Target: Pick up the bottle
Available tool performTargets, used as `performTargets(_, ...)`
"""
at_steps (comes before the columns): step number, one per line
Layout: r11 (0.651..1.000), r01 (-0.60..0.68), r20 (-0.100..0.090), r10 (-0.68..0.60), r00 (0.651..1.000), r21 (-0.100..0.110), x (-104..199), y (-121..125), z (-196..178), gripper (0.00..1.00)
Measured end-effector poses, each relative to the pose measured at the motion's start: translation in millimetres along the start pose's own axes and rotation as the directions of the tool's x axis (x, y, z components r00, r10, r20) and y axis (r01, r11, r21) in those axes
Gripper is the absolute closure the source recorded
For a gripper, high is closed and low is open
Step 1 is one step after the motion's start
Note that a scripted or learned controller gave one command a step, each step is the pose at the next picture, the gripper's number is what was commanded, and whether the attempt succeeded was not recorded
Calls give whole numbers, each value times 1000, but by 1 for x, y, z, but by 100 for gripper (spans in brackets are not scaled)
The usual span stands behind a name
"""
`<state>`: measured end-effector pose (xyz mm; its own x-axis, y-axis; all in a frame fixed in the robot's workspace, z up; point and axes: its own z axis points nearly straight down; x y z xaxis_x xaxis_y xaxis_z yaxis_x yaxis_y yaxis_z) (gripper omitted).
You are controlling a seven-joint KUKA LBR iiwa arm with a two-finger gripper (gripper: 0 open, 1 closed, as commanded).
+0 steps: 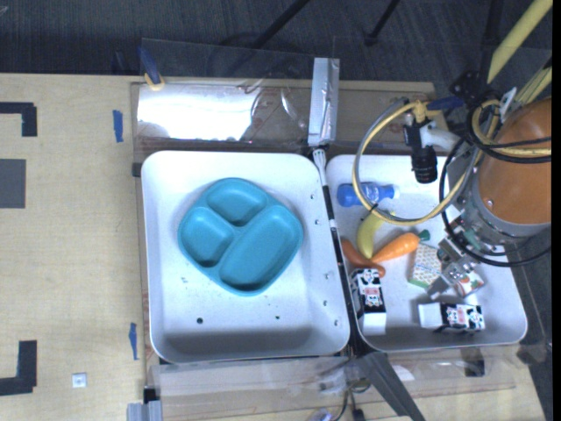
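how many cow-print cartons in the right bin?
2. One cow-print carton lies by the right bin's left wall, below the carrots. The other lies near the front edge, below the gripper. The arm could hide more.

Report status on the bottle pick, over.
Gripper low in right bin, nothing seen held. Bottle lying at bin's far left, untouched. Banana and carrot between them.

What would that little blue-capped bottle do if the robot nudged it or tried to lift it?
The bottle lies on its side near the right bin's back wall, so a nudge would probably roll it. It looks small and clear, likely light plastic. The banana just in front might stop it rolling forward.
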<state>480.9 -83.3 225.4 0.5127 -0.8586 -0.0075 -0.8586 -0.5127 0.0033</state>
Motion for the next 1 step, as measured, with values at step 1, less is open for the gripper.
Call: performTargets(1,1000,-26,-4,26,1000,5,12,9,-190,100)
